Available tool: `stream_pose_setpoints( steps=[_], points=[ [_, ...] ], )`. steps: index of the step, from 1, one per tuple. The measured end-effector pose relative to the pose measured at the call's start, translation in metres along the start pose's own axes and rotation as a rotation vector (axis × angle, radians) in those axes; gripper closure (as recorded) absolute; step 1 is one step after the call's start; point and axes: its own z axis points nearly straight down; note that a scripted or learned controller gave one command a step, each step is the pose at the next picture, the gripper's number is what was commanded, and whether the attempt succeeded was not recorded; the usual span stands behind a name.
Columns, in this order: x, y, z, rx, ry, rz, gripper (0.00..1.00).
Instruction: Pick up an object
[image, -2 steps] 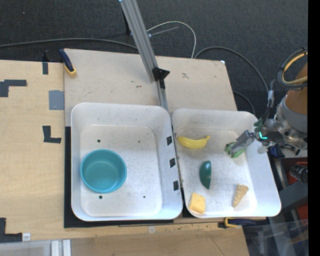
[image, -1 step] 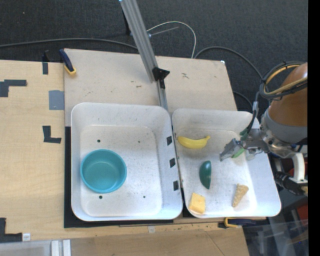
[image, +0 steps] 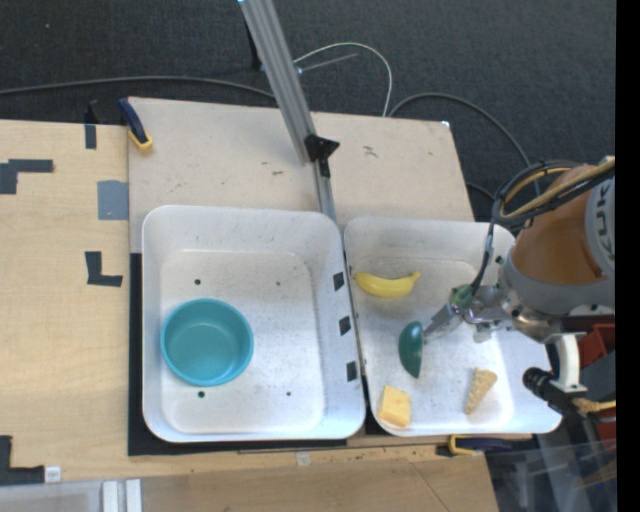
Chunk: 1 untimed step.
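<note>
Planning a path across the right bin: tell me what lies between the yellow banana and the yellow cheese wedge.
In the camera view, the dark green spoon-shaped object lies between the yellow banana and the yellow cheese wedge, with bare white bin floor either side of it.

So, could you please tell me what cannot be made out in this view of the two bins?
- Pincer: too small and blurred in the camera view to tell whether it touches the dark green object just below it.
- Right bin: its right-hand rim is covered by the arm.
- Dark green object: too small to identify.
- Tan cone-shaped item: surface detail is blurred.
</note>
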Motion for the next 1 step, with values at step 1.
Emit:
stream_pose_setpoints(
  steps=[1],
  points=[
    [-0.0077,-0.0051,0.0491,-0.001,0.0,0.001,0.0]
  ],
)
